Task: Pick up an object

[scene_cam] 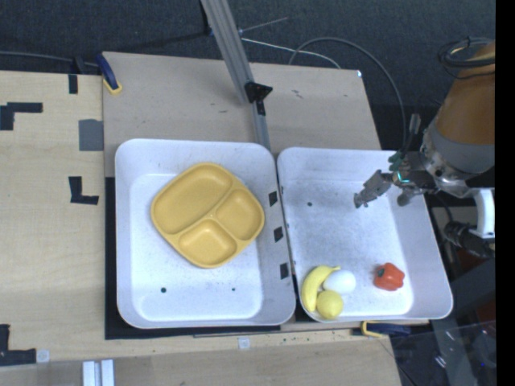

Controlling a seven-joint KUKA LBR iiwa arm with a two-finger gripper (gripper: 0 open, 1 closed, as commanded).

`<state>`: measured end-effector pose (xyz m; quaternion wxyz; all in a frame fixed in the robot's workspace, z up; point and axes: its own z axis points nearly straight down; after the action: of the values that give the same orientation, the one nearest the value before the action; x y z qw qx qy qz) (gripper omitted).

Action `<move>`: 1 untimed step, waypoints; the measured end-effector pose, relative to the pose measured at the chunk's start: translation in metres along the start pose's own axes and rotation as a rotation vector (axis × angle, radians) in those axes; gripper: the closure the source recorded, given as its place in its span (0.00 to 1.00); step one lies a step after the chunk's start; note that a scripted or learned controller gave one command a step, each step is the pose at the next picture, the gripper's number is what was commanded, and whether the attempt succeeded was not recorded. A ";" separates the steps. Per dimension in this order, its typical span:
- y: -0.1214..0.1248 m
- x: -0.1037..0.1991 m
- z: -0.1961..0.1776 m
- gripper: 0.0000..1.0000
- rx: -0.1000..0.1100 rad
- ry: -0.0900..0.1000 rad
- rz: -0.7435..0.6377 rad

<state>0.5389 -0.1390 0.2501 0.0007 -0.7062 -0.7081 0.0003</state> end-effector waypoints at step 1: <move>0.000 0.000 0.000 0.00 0.000 0.000 0.000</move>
<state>0.5389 -0.1392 0.2501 0.0007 -0.7061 -0.7081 0.0004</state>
